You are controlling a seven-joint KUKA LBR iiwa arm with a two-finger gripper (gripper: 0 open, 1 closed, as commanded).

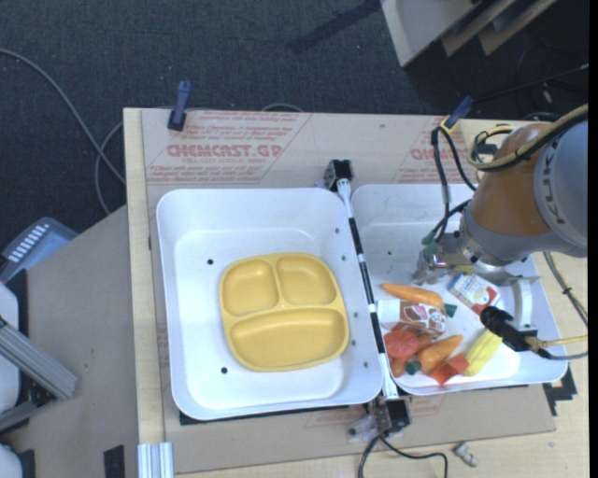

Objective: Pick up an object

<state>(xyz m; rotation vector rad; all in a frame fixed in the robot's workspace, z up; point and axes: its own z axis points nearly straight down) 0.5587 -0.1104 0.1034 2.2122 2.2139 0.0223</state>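
Toy food (432,338) crowds the right bin (392,219) beneath the jaws (435,264).

A dark blue-grey carpet (84,56) covers the floor around the bench (280,140), whose brown top bears red lettering. A grey cable (70,98) curls across the carpet at left. Pale furniture (448,23) stands at the upper right.

left bin (187,280): held divided plate (283,311) | right bin (392,210): food pieces (434,341) lay at its front
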